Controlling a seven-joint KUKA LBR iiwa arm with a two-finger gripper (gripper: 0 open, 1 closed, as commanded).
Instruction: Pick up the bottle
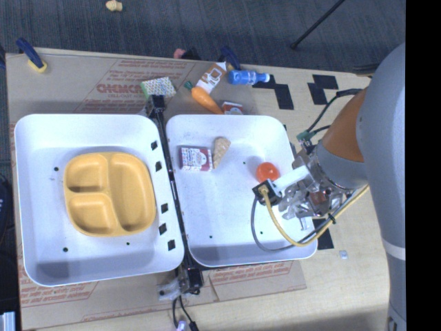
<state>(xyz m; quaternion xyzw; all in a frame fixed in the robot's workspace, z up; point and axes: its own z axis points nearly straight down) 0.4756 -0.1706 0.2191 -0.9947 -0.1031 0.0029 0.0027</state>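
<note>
- From the camera view, the surface (pixel 344 274) carries two shallow white bins side by side on flattened cardboard, with dark carpet beyond the far edge.
- The left bin (pixel 41 136) holds a yellow divided tray (pixel 110 193), lying flat near the middle.
- The right bin (pixel 227 247) holds a small red-and-white packet (pixel 195 158), and just beside it a tan cone-shaped piece (pixel 220 150) that looks to touch the packet's right edge.
- An orange-red ball (pixel 268 172) sits further right in the same bin, apart from those two and close to the arm's wrist.
- The bottle (pixel 247 78), blue with a paler neck, lies on its side outside both bins, on the cardboard behind the right bin's far rim.
- Near the bottle lie an orange carrot-shaped item (pixel 205 99), a white-and-orange carton (pixel 213 76) and a small checked green block (pixel 158 87).
- The grey arm (pixel 389 157) comes in from the right, its orange band (pixel 348 133) above the wrist.
- The tool (pixel 298 202) hangs over the right bin's right-hand rim, well apart from the bottle, amid cables and a yellow hose (pixel 293 236) that loops into the bin.
- I cannot tell how the tool is set; the hardware is too cluttered from here. Nothing can be made out in it.
</note>
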